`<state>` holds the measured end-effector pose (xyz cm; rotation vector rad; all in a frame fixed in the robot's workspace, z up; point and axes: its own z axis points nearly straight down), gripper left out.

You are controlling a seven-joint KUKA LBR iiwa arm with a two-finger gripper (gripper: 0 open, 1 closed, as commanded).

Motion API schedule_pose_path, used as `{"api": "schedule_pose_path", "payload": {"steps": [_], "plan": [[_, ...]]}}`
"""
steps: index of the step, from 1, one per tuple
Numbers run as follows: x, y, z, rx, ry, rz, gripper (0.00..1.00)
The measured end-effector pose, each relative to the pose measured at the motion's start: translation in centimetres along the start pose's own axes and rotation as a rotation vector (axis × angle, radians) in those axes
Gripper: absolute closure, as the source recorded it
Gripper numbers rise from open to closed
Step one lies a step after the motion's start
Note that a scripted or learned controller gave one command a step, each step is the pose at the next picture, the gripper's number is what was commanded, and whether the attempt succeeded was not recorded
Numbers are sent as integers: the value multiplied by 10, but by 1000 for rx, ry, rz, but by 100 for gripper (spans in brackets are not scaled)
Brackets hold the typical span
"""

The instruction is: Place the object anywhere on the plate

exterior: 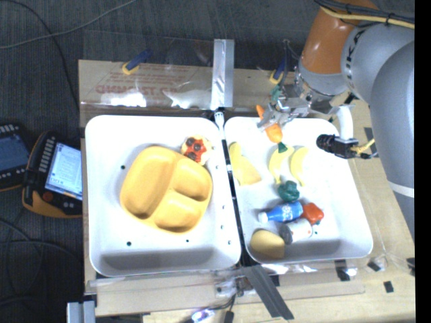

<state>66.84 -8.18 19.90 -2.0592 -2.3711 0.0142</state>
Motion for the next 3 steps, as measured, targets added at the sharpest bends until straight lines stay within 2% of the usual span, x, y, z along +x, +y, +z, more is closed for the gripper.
{"api": "schedule_pose_path", "payload": {"steps": [1,2,3], "plan": [[63,-38,15,-2,6,-280,100],[119,-71,18,-2,5,-390,100],[119,-71,18,-2,5,-390,0]]}}
